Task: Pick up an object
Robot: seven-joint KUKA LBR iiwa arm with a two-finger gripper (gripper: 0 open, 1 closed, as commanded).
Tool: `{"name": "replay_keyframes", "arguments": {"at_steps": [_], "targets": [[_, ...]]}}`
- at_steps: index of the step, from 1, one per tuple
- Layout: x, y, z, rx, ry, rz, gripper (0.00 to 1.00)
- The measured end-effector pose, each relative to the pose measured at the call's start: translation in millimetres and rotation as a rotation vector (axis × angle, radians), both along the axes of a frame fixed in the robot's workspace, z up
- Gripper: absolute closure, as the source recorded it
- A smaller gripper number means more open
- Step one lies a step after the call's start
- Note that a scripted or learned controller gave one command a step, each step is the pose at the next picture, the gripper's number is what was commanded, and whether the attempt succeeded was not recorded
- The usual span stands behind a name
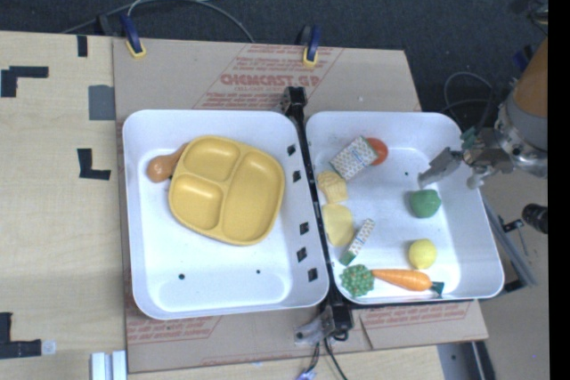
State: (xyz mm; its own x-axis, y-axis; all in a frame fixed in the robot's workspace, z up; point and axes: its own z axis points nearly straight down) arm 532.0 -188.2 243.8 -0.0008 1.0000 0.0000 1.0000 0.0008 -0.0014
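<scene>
The right bin (463, 218) holds several toy foods. A green ball (425, 203) lies near its right wall, with a yellow lemon (422, 254) below it. A carrot (401, 279) and a broccoli floret (357, 280) rest along the front wall. Two pale yellow pieces (337, 222) lie by the left wall, next to a small patterned box (354, 157) and a red-orange piece (378, 150). My gripper (457, 171) hangs over the bin's right side, just above and to the right of the green ball. It is open, with nothing between its fingers.
The left bin (151, 271) holds a yellow divided plate (226, 190) with a brown piece (161, 166) at its left edge. A black divider (307, 191) with clips joins the two bins. Both bins sit on cardboard (249, 76) clamped to the bench.
</scene>
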Motion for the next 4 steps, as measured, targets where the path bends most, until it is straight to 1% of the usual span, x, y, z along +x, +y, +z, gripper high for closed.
{"name": "replay_keyframes", "arguments": {"at_steps": [1,2,3,4], "targets": [[55.5,-6.2,-156.4,-0.002,-0.008,0.002,0.00],[17.2,-3.8,-156.8,-0.003,-0.008,0.000,0.00],[17.6,-4.1,-146.9,-0.005,-0.008,0.002,1.00],[57.8,97.6,-58.8,0.001,-0.003,0.003,1.00]]}}
